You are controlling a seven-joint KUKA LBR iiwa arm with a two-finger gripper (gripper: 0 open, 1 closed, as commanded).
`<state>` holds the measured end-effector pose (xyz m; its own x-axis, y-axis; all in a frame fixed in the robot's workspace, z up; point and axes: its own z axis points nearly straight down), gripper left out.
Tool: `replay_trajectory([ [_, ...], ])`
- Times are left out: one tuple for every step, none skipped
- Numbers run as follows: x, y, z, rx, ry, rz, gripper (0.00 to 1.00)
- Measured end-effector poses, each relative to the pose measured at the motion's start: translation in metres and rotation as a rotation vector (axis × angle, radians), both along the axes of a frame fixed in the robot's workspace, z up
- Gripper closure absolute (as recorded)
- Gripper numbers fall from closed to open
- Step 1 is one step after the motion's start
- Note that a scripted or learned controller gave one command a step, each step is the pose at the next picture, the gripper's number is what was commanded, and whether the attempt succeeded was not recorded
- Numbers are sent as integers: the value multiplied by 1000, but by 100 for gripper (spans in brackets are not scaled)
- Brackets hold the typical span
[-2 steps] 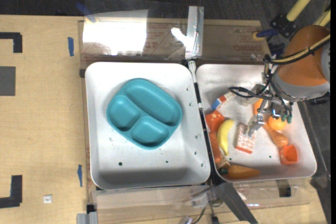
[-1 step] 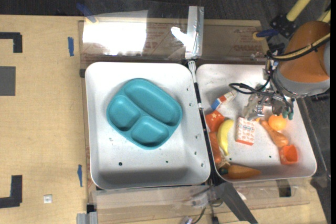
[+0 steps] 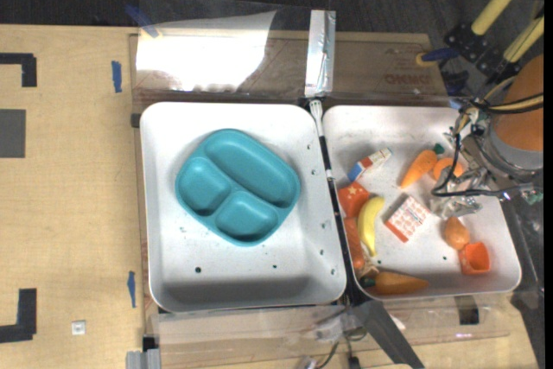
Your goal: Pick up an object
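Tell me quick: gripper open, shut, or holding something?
Gripper: cannot be told. It hangs over the right bin, beside the red and white box.

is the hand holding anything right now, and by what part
Cannot be told: the hand hangs low in the right bin near a small orange piece, its tip too blurred to judge.

We count two white bins (image 3: 164,186), one teal tray (image 3: 238,186), one banana (image 3: 371,225), two carrots (image 3: 421,167).

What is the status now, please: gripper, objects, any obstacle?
Gripper low in right bin, grip unclear. Banana, carrot, small box lie loose. Teal tray in left bin.
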<state>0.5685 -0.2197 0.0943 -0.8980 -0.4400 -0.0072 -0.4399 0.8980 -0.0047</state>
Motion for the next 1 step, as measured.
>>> replay_trajectory([
  [1, 1, 0, 1, -1, 1, 0],
])
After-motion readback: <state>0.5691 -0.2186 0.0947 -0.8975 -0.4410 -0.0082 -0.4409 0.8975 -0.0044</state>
